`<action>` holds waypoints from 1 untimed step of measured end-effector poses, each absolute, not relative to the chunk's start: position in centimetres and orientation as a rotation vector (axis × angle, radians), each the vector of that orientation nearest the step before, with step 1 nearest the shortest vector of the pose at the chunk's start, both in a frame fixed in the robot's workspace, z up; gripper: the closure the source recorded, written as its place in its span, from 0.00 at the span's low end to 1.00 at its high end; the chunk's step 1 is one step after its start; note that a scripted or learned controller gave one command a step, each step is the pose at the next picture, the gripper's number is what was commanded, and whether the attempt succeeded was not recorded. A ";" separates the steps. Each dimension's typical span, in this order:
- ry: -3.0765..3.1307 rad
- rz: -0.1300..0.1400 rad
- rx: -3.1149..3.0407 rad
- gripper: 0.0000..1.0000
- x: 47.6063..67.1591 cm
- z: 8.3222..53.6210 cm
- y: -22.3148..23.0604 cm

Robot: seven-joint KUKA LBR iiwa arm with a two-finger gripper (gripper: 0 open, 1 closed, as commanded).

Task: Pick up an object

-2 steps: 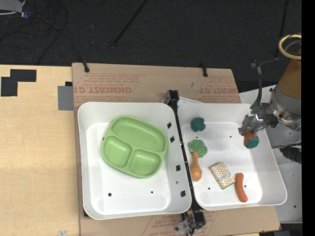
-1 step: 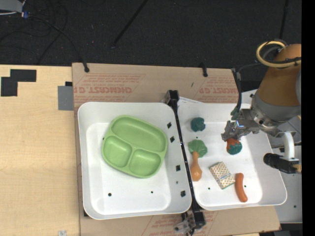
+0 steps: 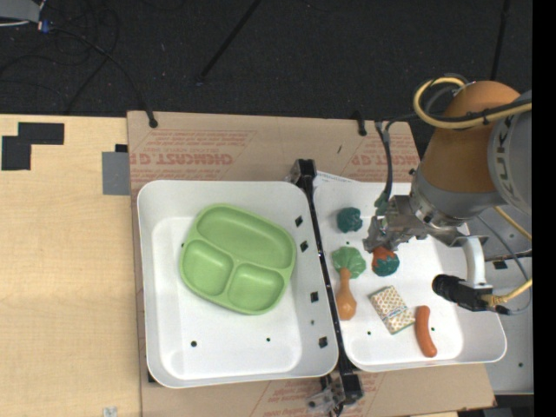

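Note:
My gripper hangs low over the middle of the right bin, right above a small teal and orange-red object that it touches or nearly touches. To its left lie a dark teal lump and a green broccoli piece on an orange stem. A patterned little box and an orange-red sausage lie nearer the front. The arm's wrist hides the top of the teal and orange object.
The left bin holds a green divided plate. A black divider runs between the bins. The arm's orange band and grey body loom over the right bin's far right side, with cables and a black part beside it.

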State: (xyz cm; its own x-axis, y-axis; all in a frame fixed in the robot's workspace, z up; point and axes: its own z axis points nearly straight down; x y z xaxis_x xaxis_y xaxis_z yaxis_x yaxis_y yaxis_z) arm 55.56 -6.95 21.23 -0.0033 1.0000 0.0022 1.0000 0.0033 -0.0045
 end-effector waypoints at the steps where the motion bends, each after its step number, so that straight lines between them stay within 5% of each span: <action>1: -2.225 0.002 -2.215 1.00 55.8 22.1 -1.4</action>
State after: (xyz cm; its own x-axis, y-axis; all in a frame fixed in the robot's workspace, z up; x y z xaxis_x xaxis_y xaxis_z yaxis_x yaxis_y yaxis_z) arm 55.82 -1.40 22.06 -0.0046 1.0000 0.0006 1.0000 0.0046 -0.0025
